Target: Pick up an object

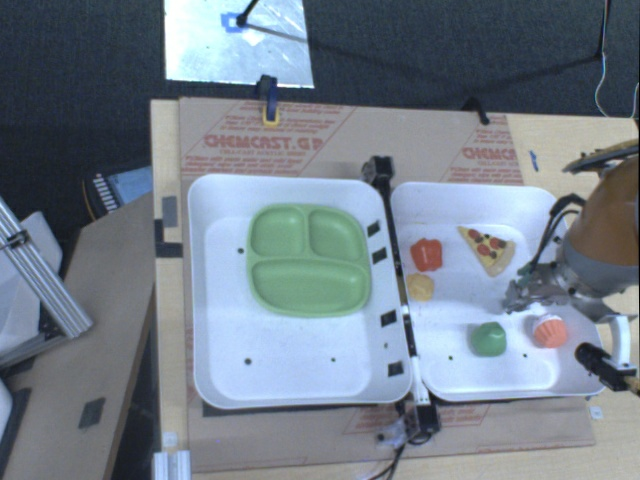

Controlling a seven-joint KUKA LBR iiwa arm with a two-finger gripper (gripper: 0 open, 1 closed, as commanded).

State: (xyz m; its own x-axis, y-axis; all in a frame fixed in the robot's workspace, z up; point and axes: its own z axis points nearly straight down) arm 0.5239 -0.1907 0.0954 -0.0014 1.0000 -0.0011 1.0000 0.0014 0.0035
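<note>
The right bin [455, 200] holds a pizza slice toy [487, 247], a red pepper-like toy [427, 255], a small yellow piece [421, 287], a green round toy [488, 339] and a pink cupcake-like toy [549, 331]. My gripper [526, 296] hangs low at the bin's right side, just above and left of the cupcake toy and below the pizza slice. Its tips are dark and small, and nothing shows between them.
The left bin [215, 268] carries a green divided plate [307, 259]. A black divider with clips [392, 268] runs between the bins. The arm's orange band and grey body [605, 238] overhang the right bin's right edge. Cardboard lies under both bins.
</note>
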